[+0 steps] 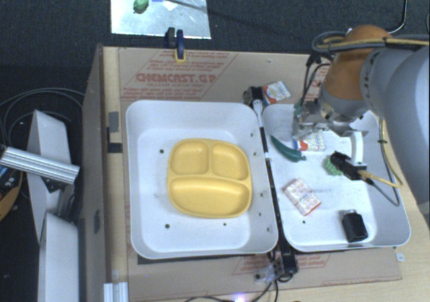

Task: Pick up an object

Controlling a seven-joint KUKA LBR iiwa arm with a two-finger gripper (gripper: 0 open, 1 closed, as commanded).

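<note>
Toward the upper right of the frame, the gripper (pixel 306 134) is lowered over a teal curved plastic piece (pixel 287 149) in the right white bin (pixel 376 230); its closure cannot be told. A glancing, off-centre grasp could be risked.

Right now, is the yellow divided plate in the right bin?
No, the yellow divided plate lies in the left bin.

Single fixed camera above, slanted down on both bins (pixel 144 180).
</note>
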